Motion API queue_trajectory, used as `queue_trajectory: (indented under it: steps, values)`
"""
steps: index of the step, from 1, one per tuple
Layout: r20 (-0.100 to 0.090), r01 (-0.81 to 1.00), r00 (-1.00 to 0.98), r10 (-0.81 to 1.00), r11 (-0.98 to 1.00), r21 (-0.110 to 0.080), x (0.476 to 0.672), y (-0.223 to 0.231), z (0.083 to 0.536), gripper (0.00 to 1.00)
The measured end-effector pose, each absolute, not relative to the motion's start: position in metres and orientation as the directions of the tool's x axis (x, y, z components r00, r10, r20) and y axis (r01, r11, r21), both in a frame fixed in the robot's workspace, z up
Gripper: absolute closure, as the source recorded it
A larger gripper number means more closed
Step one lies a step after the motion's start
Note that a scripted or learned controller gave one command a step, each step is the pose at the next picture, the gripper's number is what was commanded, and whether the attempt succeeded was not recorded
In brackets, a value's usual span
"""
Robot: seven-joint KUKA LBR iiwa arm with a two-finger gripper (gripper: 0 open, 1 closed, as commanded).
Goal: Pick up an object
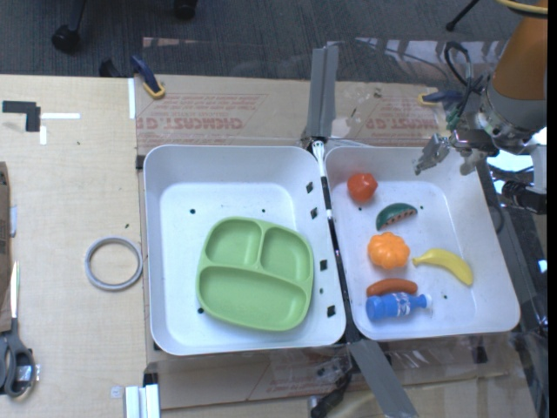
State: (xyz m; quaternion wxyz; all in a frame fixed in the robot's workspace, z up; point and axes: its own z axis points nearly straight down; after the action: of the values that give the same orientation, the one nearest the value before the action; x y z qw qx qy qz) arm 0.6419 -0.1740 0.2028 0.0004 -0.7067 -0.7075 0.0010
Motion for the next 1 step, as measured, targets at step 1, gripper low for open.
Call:
queue_trajectory:
  steps: [1]
  values:
    - [-0.001,1.0,-0.003,1.0,0.003,-0.001,0.6184,-0.1143,0.0916,0.0]
